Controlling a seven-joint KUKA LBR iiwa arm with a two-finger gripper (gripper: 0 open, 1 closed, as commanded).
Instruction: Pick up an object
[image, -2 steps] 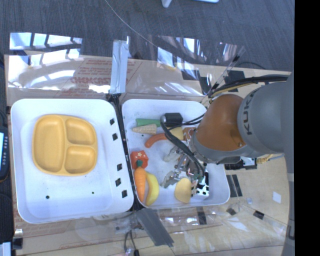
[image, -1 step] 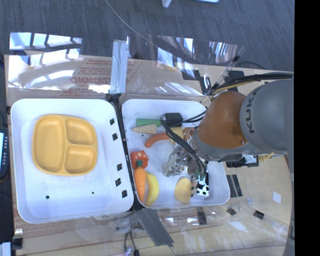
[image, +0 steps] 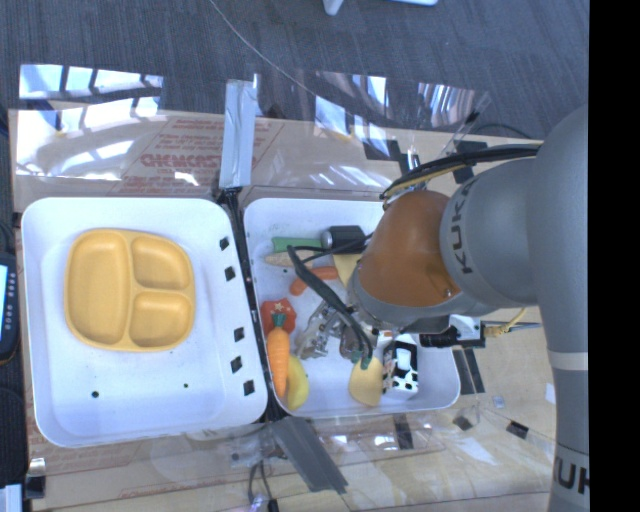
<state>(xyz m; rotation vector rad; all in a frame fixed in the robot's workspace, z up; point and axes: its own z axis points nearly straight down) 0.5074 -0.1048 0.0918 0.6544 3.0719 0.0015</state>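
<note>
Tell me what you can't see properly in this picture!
- Right bin: the arm covers its middle and right side in the camera view.
- Green thing: its right end is hidden by the arm; too little shows to name it.
- Black-and-white spotted thing: the arm covers its top.
- End effector: small, blurry metal; whether it holds anything is unclear.

glossy yellow plastic tray (image: 128, 288), smooth white bins (image: 45, 330)

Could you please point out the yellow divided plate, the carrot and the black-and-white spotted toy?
yellow divided plate (image: 128, 290): camera view, centre, where its dividers meet.
carrot (image: 278, 362): camera view, middle of its orange body.
black-and-white spotted toy (image: 403, 368): camera view, its spotted side.
</note>
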